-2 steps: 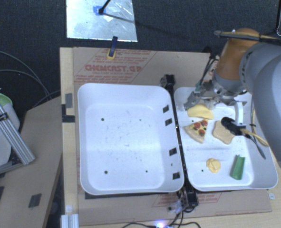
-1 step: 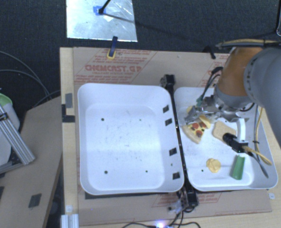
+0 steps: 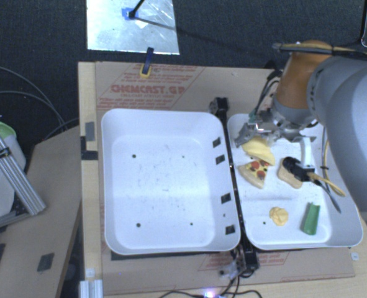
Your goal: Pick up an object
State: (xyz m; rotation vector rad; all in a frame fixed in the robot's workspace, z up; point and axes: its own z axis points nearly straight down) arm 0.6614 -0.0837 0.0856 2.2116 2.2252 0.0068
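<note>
Nearest in the right bin (image 3: pixel 344 233) on the counter lie a green block (image 3: pixel 308 219) and a small yellow lump (image 3: pixel 279 215). Beyond them sit a pizza slice toy (image 3: pixel 254 172) with red dots and a tan piece (image 3: pixel 287 178). Farther back lies a pale yellow curved wedge (image 3: pixel 258 149), smooth and banana-like, just beneath the claw (image 3: pixel 250 131). Whether the claw is wide or narrow cannot be told.
</note>
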